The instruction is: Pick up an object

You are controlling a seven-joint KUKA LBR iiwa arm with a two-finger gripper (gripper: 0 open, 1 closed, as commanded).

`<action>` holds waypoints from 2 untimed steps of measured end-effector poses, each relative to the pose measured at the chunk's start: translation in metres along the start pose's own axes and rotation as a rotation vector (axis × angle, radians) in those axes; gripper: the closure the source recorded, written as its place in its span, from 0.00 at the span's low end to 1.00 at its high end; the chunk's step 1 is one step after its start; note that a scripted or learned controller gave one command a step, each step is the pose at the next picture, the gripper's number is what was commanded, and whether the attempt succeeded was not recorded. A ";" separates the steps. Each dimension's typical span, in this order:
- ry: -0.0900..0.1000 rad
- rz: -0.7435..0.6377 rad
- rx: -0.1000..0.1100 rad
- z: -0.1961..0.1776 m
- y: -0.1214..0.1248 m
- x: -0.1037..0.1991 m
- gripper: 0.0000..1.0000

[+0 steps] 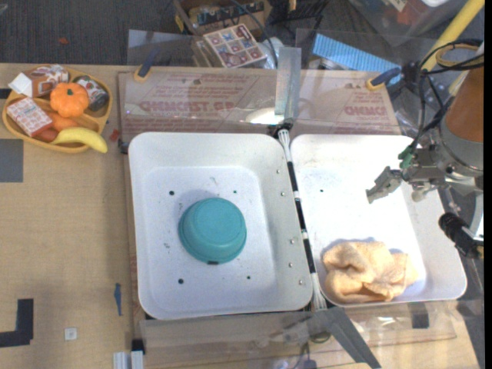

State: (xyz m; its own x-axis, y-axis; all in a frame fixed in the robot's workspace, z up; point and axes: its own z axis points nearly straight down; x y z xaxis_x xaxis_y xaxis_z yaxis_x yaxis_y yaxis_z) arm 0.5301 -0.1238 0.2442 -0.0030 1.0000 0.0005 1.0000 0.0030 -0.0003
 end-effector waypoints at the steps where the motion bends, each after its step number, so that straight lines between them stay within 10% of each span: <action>1: -0.001 -0.124 -0.004 0.150 -0.042 0.020 0.00; 2: -0.003 -0.141 -0.013 0.154 0.009 -0.003 0.00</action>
State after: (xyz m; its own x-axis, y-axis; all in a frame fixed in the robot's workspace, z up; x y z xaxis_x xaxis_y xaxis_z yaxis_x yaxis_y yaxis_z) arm 0.5395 -0.1266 0.0898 -0.1434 0.9897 -0.0036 0.9896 0.1434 0.0128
